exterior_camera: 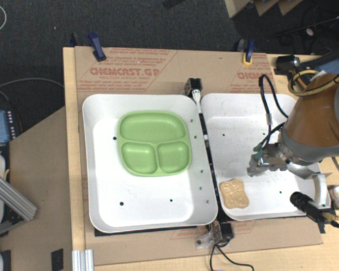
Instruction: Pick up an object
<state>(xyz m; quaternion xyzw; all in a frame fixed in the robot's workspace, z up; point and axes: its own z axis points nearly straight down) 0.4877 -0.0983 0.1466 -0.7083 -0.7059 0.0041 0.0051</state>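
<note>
Tan flat object [234, 193], irregular, bread-like: lies in the right bin [237, 109], near-left corner, close beside the divider between the 2 bins. Hand [259, 164]: hangs over the right bin's middle, just to the right of and beyond the tan object, apart from it; whether it is spread or pressed together cannot be told, and nothing is seen held. Green 3-compartment tray [155, 143]: rests in the left bin [101, 168], toward the far side. Both bins sit on the bench [130, 69].
</note>
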